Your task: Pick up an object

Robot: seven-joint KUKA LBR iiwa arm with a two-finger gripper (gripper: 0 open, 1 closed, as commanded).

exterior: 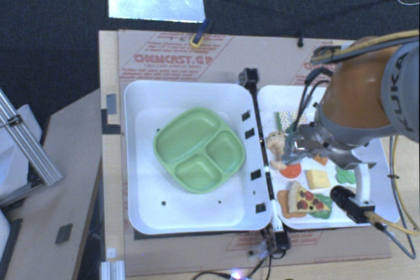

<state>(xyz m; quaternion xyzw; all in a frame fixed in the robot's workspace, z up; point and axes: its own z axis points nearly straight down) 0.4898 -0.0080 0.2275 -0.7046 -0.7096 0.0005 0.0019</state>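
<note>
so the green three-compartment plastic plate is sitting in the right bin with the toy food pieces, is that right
Not quite. The camera view shows the green three-compartment plastic plate alone in the left white bin. The toy food pieces, such as the pizza slice and yellow cheese block, lie in the right white bin.

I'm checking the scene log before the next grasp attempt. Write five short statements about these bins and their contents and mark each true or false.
1. The green divided plate lies in the left bin. True.
2. The plate has two compartments. False: it has three.
3. The toy pizza slice lies in the right bin, near its front edge. True.
4. The yellow cheese block sits on the green plate. False: it lies in the right bin, behind the pizza slice.
5. The arm hangs over the left bin. False: it is over the right bin, above the toy food.
</note>
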